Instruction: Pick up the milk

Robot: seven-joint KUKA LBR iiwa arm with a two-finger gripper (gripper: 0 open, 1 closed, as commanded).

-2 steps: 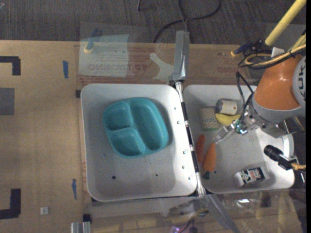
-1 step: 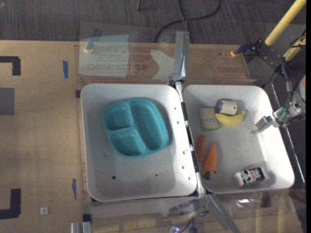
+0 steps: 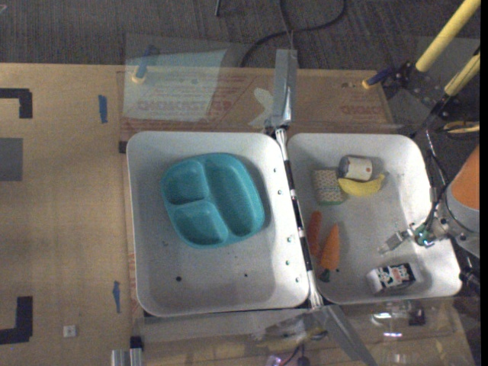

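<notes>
The milk (image 3: 393,276) is a small white carton with black patches, lying on its side near the front right corner of the right bin (image 3: 404,147). My gripper (image 3: 396,241) reaches in from the right edge and hangs low over the bin floor, a short way behind the carton and apart from it. Nothing shows in the gripper. The arm's orange band (image 3: 470,183) is at the right edge of the view.
In the right bin, a banana (image 3: 363,186), a grey can (image 3: 354,166) and a speckled sponge (image 3: 329,187) sit at the back, with two carrots (image 3: 329,250) by the left wall. The left bin (image 3: 149,204) holds a teal divided plate (image 3: 213,199).
</notes>
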